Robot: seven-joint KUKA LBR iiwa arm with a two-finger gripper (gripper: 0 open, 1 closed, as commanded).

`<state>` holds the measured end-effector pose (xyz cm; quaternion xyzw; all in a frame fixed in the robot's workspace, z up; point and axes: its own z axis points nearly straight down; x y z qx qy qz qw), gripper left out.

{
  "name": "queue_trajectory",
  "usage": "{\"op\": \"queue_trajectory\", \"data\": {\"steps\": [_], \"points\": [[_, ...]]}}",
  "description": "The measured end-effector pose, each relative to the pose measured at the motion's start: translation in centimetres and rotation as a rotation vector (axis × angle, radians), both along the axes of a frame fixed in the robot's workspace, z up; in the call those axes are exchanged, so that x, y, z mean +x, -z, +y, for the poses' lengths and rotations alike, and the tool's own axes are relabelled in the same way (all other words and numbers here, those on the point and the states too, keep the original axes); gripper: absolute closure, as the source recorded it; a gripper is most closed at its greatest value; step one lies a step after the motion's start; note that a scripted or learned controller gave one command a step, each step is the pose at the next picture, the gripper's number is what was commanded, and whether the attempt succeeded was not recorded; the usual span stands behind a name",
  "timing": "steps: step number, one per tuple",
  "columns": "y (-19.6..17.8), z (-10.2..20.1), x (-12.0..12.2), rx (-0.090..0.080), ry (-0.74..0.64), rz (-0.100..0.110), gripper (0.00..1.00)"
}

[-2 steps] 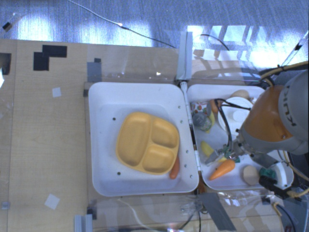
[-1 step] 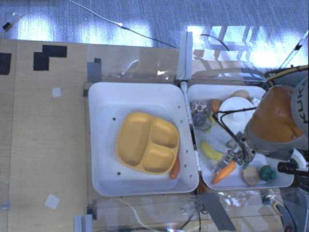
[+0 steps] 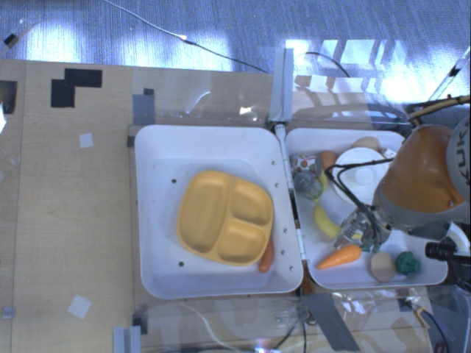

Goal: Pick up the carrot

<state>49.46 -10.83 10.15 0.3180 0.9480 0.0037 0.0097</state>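
The wooden tabletop runs wide under everything, with a few black squares marked on it up toward ten o'clock. On it sit two shallow white bins side by side: the left bin and the right bin, their walls meeting at a narrow seam in the middle. The arm comes in from three o'clock, its orange band bulging over the right bin and hiding a good part of it. In the left bin lies a yellow divided plate, set a little askew, and touching its edge at five o'clock is a small reddish sausage lying along the bin's right wall. Over in the right bin a white plate peeks out from under the arm toward twelve o'clock, with a black cable looping across it. A yellow banana lies at about nine o'clock of the pincer, which hangs low in the bin; I cannot tell from here how wide it stands. The carrot lies just below the pincer, at its seven o'clock, flat on the bin floor with its point toward the seam. Beside it toward three o'clock sit a beige lump and a small green piece.
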Motion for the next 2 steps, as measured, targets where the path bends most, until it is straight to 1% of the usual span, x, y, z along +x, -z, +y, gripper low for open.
{"op": "queue_trajectory", "data": {"steps": [1, 2], "points": [[0.0, 0.0, 0.0, 0.0, 0.0, 0.001, 0.0], [-1.2, 0.1, 0.3, -0.001, -0.004, -0.008, 1.0]]}}
